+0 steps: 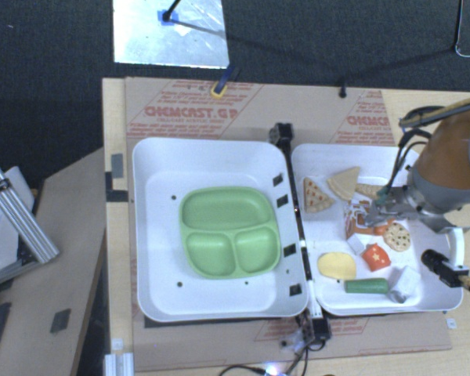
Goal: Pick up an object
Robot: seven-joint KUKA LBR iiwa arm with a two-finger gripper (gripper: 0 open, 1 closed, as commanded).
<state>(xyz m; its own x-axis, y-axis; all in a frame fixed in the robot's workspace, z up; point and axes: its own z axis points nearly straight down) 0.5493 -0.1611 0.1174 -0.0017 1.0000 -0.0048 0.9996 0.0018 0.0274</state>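
While a green divided tray lies in the left bin, the gripper is lowered among toy foods in the right bin, its jaw state being indiscernible.

Arm: single, grey with orange band, entering from the view's right edge; wrist angled down and leftward; gripper: lowered, its tip too blurred to read.
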